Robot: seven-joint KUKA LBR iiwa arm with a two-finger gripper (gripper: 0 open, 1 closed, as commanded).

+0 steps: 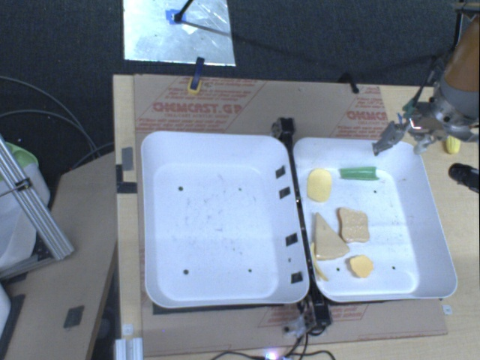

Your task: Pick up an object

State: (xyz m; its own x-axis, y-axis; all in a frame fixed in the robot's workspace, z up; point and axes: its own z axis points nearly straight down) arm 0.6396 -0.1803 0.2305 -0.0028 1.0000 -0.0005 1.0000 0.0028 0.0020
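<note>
My gripper hangs over the back rim of the right bin, fingers spread open with nothing between them. Below it in that bin lie a green stick, a yellow oval piece, a tan square slice, a pale wedge and a small orange-yellow piece. The green stick is the nearest thing, a little to the gripper's front left.
The left bin sits beside the right one, a black hinge strip between them. Both rest on a cardboard sheet. A metal plate lies at the back; an aluminium frame stands at the left.
</note>
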